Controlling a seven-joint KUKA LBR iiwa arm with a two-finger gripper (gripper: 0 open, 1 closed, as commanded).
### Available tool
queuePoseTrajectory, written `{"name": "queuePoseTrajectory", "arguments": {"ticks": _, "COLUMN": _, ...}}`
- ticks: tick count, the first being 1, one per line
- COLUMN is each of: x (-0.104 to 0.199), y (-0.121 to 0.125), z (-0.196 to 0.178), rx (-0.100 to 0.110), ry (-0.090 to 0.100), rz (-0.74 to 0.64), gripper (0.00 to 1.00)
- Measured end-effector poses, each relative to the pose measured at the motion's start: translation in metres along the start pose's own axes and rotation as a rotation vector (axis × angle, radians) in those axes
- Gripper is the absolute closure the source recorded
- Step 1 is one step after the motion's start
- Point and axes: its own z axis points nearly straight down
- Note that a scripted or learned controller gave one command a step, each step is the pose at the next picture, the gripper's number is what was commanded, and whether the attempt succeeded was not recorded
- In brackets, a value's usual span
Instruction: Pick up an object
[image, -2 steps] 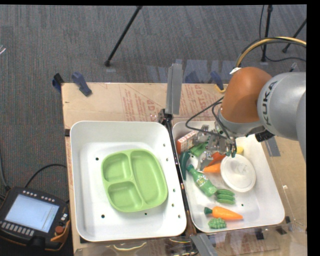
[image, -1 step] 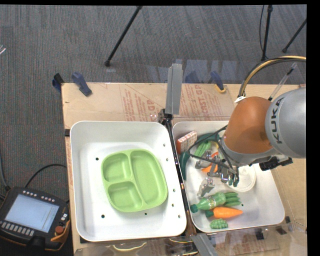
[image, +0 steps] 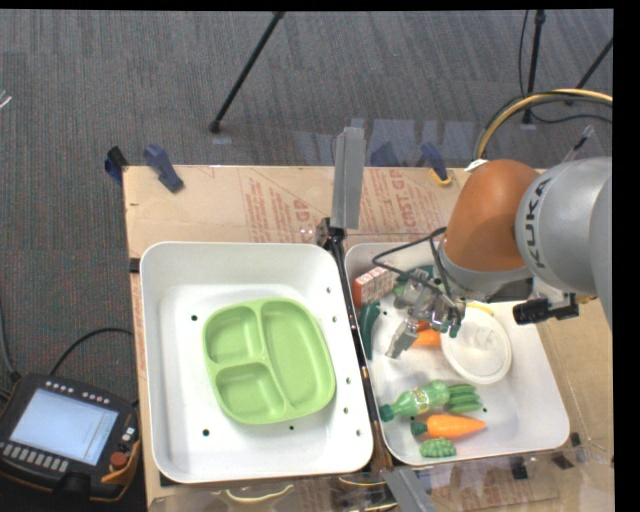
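My gripper (image: 415, 325) hangs low over the middle of the right bin (image: 545, 400), reaching in from the right. An orange piece (image: 428, 339) lies right beside its fingers; I cannot tell if it is held. Under and left of the gripper are a red and white box (image: 372, 284) and a dark green item (image: 370, 323). A white bowl (image: 478, 349) sits just to the right. Toward the front lie a green bottle (image: 430, 400), a toy carrot (image: 452, 427) and a small green piece (image: 436, 449).
The left bin (image: 170, 290) holds a light green divided plate (image: 268, 359). A grey post (image: 348, 182) stands behind the gap between the bins. A teach pendant (image: 65, 430) lies at the lower left, off the bench.
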Motion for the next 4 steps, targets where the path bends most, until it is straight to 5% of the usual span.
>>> {"name": "queuePoseTrajectory", "arguments": {"ticks": 2, "x": 0.121, "y": -0.042, "z": 0.0, "rx": 0.001, "ry": 0.002, "rz": 0.134, "gripper": 0.0}}
{"name": "queuePoseTrajectory", "arguments": {"ticks": 4, "x": 0.123, "y": -0.041, "z": -0.001, "rx": -0.001, "ry": -0.003, "rz": 0.062, "gripper": 0.0}}
